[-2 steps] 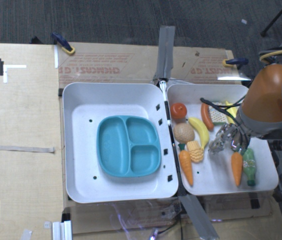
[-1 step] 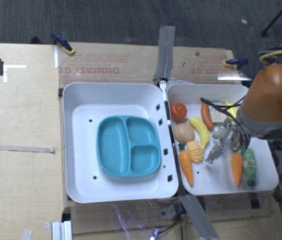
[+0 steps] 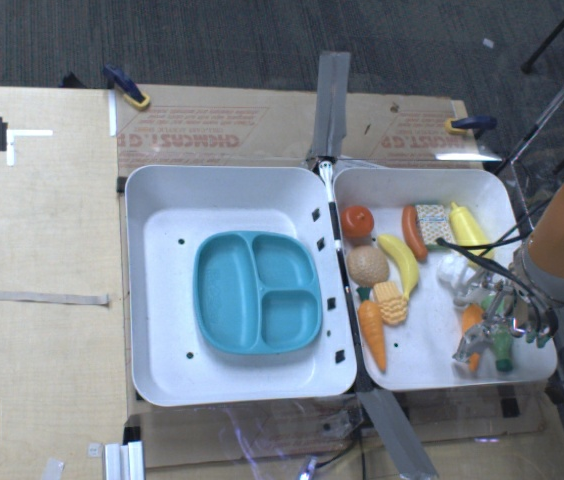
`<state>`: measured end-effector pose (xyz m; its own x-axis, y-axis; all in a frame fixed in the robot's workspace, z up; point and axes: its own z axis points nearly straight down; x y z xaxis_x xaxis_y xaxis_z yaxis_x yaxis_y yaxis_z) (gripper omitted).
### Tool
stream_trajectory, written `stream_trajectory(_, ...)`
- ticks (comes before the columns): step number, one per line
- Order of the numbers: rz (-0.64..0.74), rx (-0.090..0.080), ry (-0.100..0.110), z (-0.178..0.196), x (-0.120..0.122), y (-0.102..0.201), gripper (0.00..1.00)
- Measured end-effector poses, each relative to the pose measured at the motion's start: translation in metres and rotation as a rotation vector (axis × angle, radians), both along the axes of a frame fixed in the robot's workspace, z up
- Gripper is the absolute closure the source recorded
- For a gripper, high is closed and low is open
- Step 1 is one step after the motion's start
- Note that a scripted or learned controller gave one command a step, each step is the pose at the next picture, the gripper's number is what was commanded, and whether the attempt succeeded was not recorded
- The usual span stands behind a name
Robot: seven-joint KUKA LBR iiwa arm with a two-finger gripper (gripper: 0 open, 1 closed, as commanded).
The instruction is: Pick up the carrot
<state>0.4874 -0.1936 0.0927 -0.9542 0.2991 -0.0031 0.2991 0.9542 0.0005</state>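
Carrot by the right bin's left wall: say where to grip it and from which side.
Grip the carrot across its thick upper half, descending from above. It lies flat, tapering toward the bin's near edge. The waffle piece touches its top right, and the right bin wall sits close left, so closing mid-body looks safest.

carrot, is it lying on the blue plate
No, the carrot lies in the right bin beside the waffle piece, while the blue plate sits in the left bin.

Two white bins side by side, blue divided plate (image 3: 259, 292) in the left bin (image 3: 152, 298), carrot (image 3: 372, 335) in the right bin (image 3: 417, 353) beside a banana (image 3: 400, 260), gripper (image 3: 484, 336) low near that bin's right corner
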Motion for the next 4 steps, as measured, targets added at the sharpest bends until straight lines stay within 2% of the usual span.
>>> stream_trajectory(1, 0.004, -0.002, -0.006, 0.010, 0.003, 0.000, 1.00)
stream_trajectory(2, 0.119, -0.001, -0.002, 0.000, -0.006, 0.018, 1.00)
stream_trajectory(3, 0.119, -0.001, -0.002, 0.000, -0.006, 0.018, 0.00)
stream_trajectory(4, 0.120, -0.004, -0.008, 0.010, -0.004, 0.018, 1.00)
